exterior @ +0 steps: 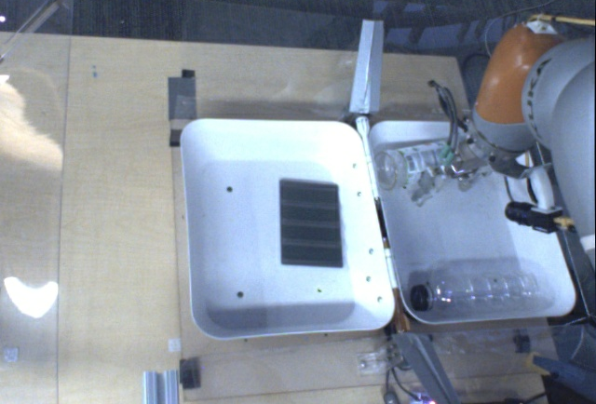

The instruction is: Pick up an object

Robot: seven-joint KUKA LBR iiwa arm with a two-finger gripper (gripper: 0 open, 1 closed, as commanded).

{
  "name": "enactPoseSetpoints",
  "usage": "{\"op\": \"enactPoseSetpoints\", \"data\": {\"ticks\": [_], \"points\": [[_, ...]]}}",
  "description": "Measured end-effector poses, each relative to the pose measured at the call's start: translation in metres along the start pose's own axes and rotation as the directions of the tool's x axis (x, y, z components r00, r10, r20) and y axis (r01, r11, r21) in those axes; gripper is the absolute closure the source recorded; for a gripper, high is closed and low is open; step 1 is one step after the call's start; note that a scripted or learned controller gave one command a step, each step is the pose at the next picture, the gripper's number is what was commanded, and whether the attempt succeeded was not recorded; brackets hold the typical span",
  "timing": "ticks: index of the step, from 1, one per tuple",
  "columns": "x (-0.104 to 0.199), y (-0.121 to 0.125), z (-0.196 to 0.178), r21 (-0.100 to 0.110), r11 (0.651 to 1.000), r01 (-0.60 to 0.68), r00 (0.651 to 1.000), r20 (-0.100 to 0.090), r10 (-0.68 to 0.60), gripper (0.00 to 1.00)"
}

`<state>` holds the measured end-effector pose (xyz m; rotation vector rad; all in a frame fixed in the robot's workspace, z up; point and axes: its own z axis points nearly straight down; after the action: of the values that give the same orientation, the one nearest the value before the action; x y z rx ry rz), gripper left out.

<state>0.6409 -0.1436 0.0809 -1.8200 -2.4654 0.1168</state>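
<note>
My gripper [436,174] hangs over the far part of the right bin [484,230], below the arm's orange band [510,67]. Just to its left a clear glass-like cup [398,167] lies on its side near the bin's far left corner, so close that I cannot tell whether they touch. A clear plastic bottle [480,290] with a black cap lies along the near wall of the same bin. A dark ribbed rectangular block [310,222] lies flat in the middle of the left bin [223,235].
A grey metal bar [367,67] stands on the bench behind the gap between the two bins. A black cable and connector [533,216] run along the right bin's right side. Small black brackets [183,100] sit at the left bin's corners.
</note>
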Motion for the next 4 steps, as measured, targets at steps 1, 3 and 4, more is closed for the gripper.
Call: {"op": "enactPoseSetpoints", "data": {"ticks": [1,3,4], "points": [[-0.002,0.000,0.000,-0.001,1.000,-0.003,1.000,-0.006,0.003,0.00],[-0.061,-0.027,-0.259,-0.112,0.981,0.159,0.987,0.041,-0.155,0.00],[-0.065,0.000,-0.102,-0.088,0.861,0.501,0.865,0.072,-0.496,0.00]]}}
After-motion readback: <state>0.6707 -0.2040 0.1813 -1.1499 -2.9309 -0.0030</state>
